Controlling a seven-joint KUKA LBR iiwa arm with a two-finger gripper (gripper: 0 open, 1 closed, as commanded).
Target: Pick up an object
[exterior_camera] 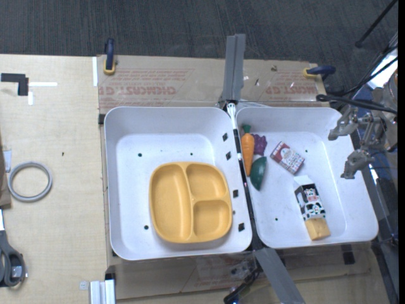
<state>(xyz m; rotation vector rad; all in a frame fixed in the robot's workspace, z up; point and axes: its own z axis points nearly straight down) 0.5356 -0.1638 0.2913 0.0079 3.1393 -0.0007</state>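
Observation:
The right bin [278, 230] holds several small objects. An orange carrot [248, 147] lies along its left wall, with a purple piece [260, 145] beside it and a green vegetable [258, 171] just below. A red and white packet [287, 158] sits near the middle. A cow-patterned carton [311, 211] lies toward the front. My gripper [345, 149] hangs at the bin's right rim, open, its two metal fingers [339, 128] spread apart with nothing between them. It is to the right of the packet and clear of every object.
A yellow divided plate [190, 201] fills the middle of the left bin [126, 144]. A grey divider bar [234, 68] runs between the bins. On the bench to the left lie a tape ring [28, 181] and scissors [11, 265].

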